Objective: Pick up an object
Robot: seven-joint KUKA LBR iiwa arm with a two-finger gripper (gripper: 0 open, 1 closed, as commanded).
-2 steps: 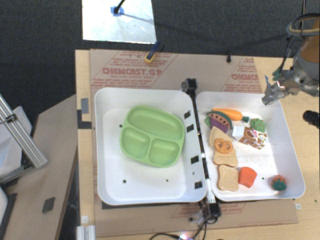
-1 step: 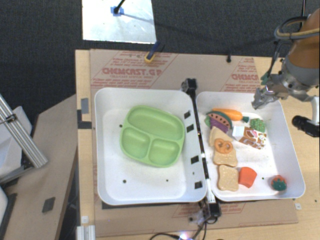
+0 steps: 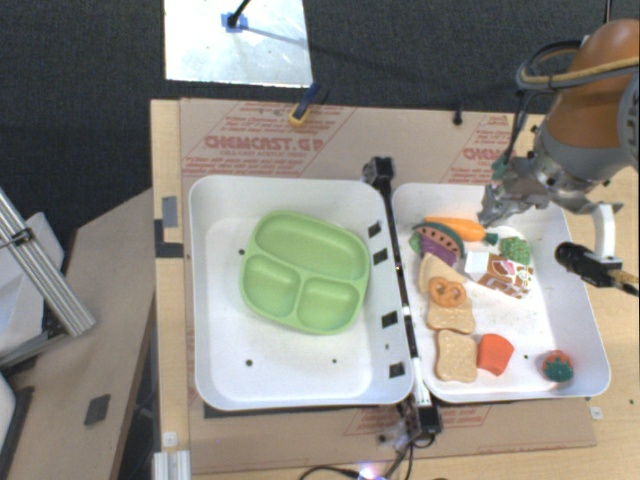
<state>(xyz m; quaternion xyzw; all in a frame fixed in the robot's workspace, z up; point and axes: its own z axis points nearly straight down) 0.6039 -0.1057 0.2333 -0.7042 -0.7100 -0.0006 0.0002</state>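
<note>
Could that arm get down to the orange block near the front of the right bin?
Probably yes. The orange block lies uncovered beside a bread slice, with nothing stacked on it, and the gripper hangs over the same bin's far end.

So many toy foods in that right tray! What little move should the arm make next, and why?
Probably straight down a little. The hand hovers at the right bin's far edge, just above the toy carrot, the nearest piece, and nothing is seen between its fingers.

One fixed camera looks down slantwise on both white bins (image 3: 215, 268).
</note>
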